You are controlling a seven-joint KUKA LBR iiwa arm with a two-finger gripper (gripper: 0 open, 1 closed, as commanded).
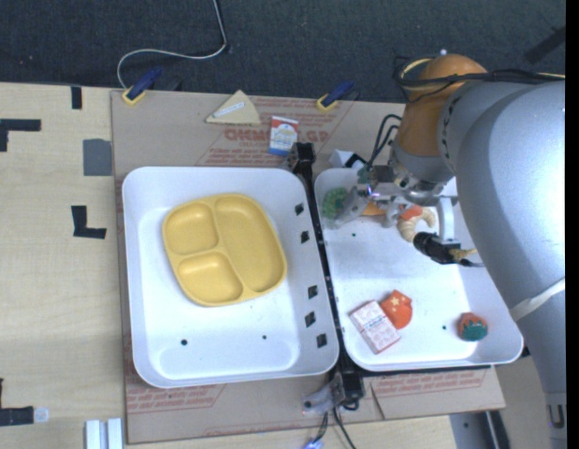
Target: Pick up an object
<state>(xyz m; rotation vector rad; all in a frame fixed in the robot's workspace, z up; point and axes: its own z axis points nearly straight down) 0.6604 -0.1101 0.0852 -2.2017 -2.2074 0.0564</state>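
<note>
The grey arm with its orange band reaches in from the right and hangs over the far part of the right bin. Its gripper is low over a cluster of things at that bin's far left corner. There lie a green leafy item, an orange piece and a pale orange-and-white item. Nearer the front lie a red-and-white carton, an orange-red item touching it, and a small green-and-red item. I see nothing lifted off the bin floor.
The left bin holds a yellow divided plate. Behind the bins, on the cardboard, stand a small red, white and blue box and a pale triangular wedge. Blue clamps grip the board's far edge.
</note>
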